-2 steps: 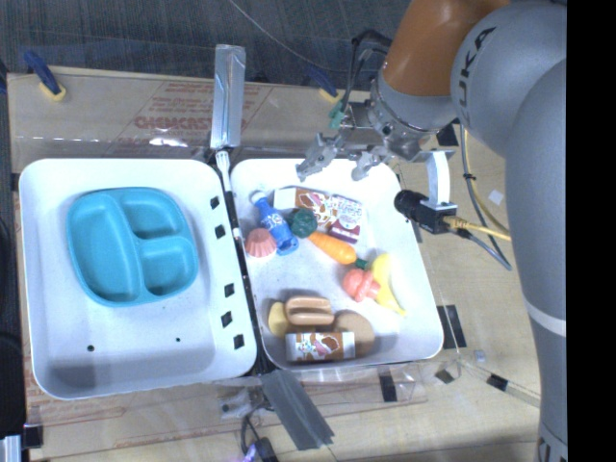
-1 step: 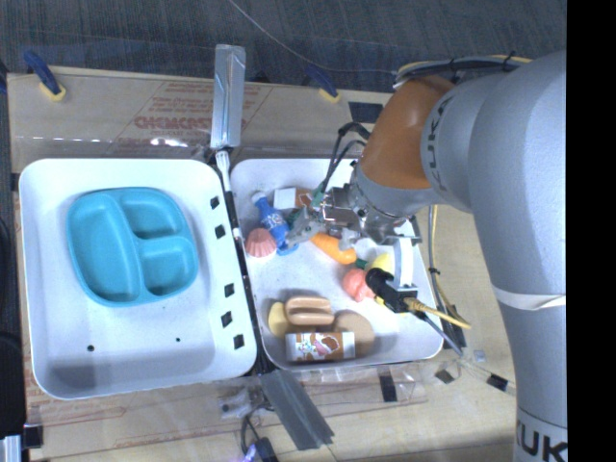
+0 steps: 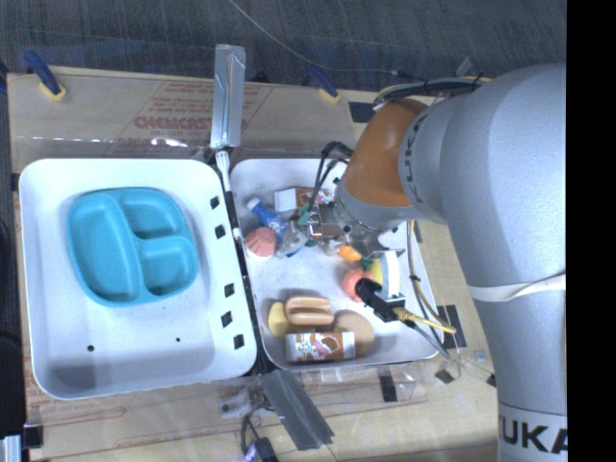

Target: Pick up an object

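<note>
So from the overhead camera you've got two white bins on the worktop [image 3: 115,99]. The left bin [image 3: 58,354] has a blue divided tray [image 3: 132,243] sitting in it, tilted a bit toward the upper left.

The right bin [image 3: 279,354] is where all the clutter is. Near the front edge there's a hot dog [image 3: 308,309] with a small bottle [image 3: 322,346] lying on its side just in front of it. Further back, a pink shell-looking thing [image 3: 260,243] sits next to a blue bottle [image 3: 268,215], and a peach-ish ball [image 3: 352,282] lies on the right side.

The arm [image 3: 481,162] comes in from the right and is down over the middle of the right bin. The end effector [image 3: 322,224] is probably somewhere in that jumble under the wrist, but I can't tell its state from this angle.
</note>
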Tool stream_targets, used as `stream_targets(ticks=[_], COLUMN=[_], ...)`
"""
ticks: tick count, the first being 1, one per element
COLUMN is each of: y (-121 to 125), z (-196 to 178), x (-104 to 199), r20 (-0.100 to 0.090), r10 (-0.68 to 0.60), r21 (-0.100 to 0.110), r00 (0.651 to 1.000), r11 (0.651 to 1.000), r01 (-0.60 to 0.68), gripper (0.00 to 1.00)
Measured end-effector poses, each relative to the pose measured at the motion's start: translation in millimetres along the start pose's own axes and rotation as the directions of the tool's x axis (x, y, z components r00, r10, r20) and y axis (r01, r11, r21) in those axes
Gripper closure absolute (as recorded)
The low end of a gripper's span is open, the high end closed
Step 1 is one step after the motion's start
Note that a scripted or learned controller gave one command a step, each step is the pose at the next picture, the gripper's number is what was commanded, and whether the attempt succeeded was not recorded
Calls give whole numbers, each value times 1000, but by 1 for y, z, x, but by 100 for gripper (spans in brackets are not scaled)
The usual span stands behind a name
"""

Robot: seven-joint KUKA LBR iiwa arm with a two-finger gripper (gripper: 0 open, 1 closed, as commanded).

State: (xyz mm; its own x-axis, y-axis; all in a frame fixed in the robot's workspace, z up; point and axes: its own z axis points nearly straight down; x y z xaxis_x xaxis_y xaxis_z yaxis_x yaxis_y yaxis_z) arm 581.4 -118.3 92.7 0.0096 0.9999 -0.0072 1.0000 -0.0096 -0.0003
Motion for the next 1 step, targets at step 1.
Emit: stream_targets(ticks=[1], y=[0], z=[-10], x=[2], r20=[-4], r10=[-7], r21=[3], r00=[1000], r11=[1000], r01=[7], gripper=[100])
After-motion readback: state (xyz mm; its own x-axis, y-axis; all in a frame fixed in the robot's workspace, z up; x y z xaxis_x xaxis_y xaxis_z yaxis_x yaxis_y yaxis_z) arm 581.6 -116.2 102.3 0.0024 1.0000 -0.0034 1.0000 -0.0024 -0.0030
